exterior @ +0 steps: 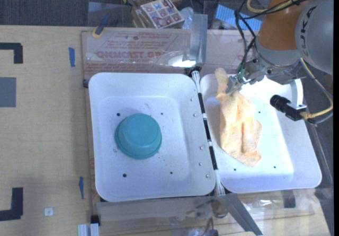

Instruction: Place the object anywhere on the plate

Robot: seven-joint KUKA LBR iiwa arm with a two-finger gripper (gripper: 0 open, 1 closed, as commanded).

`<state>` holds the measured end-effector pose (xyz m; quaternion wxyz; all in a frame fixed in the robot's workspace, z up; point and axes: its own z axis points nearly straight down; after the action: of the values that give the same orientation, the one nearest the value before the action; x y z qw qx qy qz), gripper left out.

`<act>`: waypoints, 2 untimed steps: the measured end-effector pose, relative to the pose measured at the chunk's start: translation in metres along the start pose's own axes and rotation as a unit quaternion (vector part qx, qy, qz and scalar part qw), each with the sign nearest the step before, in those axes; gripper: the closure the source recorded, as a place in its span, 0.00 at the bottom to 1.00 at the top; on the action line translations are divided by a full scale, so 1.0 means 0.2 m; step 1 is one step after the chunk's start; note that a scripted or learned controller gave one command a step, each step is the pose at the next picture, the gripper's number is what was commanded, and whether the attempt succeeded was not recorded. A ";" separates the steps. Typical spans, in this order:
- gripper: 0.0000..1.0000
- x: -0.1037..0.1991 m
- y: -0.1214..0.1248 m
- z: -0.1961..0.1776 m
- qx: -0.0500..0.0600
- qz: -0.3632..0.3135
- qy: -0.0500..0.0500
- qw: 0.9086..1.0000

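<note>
You have two white bins side by side across the middle of the frame. In the left bin sits a teal plate, turned upside down so it reads as a round, domed disc, a little left of that bin's centre. The right bin holds a pale yellow-orange cloth, crumpled and draped from the bin's upper-left corner down toward its middle.

The arm, grey with its orange band, comes in from the upper right of the frame. Its gripper is down at the top end of the cloth, and the fabric there looks drawn up into a peak against the fingertips, so the fingers appear to be pinching the cloth's upper edge; the rest of the cloth lies on the bin floor. The cloth is well apart from the plate, with the ridge where the two bins meet between them.

Above the bins, in the upper middle of the frame, lies a clear plastic sheet with red lettering.
</note>
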<state>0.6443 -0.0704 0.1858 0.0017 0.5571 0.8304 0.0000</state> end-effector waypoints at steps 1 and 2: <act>1.00 0.00 0.01 -0.20 -0.001 -0.001 0.000 1.000; 1.00 0.20 0.10 -0.24 -0.002 -0.199 0.000 0.980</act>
<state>0.6476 -0.0265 0.2345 0.0026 0.3809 0.9246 0.0009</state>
